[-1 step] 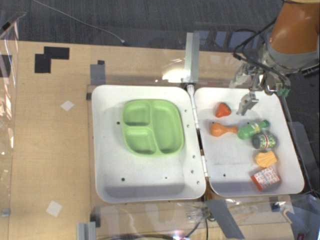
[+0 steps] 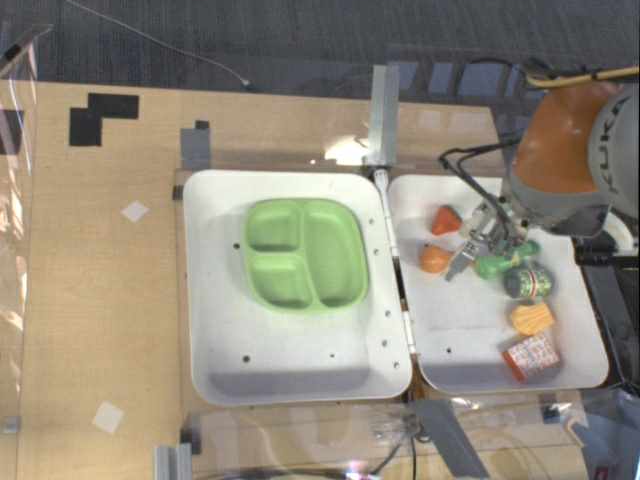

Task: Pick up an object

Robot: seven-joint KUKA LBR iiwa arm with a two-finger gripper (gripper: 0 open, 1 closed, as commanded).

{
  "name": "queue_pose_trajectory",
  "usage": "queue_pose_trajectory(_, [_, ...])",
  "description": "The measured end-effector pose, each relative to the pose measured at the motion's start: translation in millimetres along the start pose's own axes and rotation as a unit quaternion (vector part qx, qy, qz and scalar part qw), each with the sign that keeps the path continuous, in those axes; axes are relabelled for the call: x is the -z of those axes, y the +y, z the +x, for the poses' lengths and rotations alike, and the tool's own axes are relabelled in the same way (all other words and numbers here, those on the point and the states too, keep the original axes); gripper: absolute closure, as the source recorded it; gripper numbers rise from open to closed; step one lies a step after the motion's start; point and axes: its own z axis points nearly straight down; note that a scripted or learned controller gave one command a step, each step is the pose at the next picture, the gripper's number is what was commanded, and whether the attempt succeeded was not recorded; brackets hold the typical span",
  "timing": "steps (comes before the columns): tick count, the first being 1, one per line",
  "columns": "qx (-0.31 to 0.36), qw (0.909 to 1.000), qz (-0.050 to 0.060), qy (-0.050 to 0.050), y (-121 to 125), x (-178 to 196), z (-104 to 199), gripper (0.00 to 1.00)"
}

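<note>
The grey arm (image 2: 575, 158) reaches in from the right, orange band uppermost. Its gripper (image 2: 470, 253) hangs low, pointing down and leftward.

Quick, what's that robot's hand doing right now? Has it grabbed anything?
Hand: low in the right bin among the toys; whether it grips anything cannot be told.

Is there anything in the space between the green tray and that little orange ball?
In the camera view, the rims where the two white bins meet lie between the green tray and the orange ball, plus bare bin floor.
</note>
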Motion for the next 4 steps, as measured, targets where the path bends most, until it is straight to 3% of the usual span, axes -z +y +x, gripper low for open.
queue_pose_trajectory(1, [0.028, 0.9996, -0.003, -0.007, -10.8, -51.6, 48.6, 0.00])
queue_pose_trajectory(2, [0.030, 0.9994, -0.006, -0.014, -7.8, -37.3, 45.2, 1.00])
queue_pose_trajectory(3, [-0.124, 0.9923, -0.003, -0.003, 15.4, 45.3, 67.7, 1.00])
queue_pose_trajectory(4, [-0.270, 0.9629, -0.001, 0.000, 87.8, 65.6, 112.7, 1.00])
